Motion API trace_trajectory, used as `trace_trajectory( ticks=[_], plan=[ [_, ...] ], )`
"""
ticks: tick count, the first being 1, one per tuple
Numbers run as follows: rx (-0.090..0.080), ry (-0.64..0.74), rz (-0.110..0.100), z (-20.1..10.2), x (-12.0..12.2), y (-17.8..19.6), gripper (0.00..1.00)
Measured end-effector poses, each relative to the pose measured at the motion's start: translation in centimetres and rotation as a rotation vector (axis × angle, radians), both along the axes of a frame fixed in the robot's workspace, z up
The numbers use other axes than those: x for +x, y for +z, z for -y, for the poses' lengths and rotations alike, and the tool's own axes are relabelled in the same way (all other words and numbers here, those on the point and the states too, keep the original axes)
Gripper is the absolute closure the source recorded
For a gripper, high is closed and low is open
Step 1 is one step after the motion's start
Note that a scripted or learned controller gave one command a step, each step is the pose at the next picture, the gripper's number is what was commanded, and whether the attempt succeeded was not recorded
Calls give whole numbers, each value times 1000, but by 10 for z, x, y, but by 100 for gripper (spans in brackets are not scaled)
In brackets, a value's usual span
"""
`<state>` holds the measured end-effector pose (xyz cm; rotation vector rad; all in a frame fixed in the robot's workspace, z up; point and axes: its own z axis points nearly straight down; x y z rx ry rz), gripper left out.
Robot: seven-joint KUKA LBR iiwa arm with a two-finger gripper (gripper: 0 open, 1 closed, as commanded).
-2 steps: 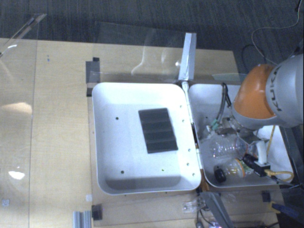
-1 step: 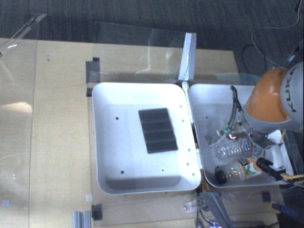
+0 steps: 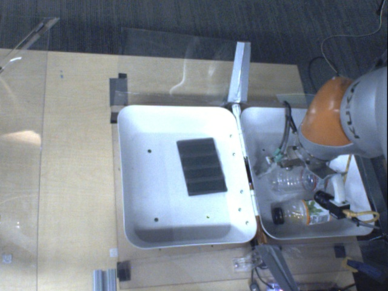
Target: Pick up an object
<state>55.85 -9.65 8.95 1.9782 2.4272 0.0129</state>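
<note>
**A:** What lies closest to us?

**B:** Near the front wall of the right bin a small capped bottle lies on its side. Its black cap points left, its body is clear with a yellowish tint, and it has a printed label.

**A:** And behind it?

**B:** A clear bottle, also lying down near the middle of that bin. It is see-through and crumpled, so the white floor shows through it. It sits just behind the capped one, and I cannot tell whether they touch.

**A:** Where is the gripper?

**B:** The gripper hangs at the clear bottle's far edge, low in the bin. I cannot tell whether it is spread or pressed together — the wrist hides it. I see nothing held in it. The arm, grey with its orange band, comes in from the right above it.

**A:** And the left bin?

**B:** The left bin has a dark ribbed slab, rectangular and flat, lying slightly askew near the middle.

**A:** Farther back?

**B:** A grey bar rises behind the gap between the bins. Then comes the pale bench, and beyond it the dark floor.
</note>
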Motion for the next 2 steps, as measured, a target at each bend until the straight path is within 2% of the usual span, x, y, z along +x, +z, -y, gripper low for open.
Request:
trace_trajectory(
  ticks=[1, 2],
  plan=[
    [-2, 162, 1, 36, -13, 0, 0],
    [-2, 201, 2, 1, 15, 0, 0]
  ],
)
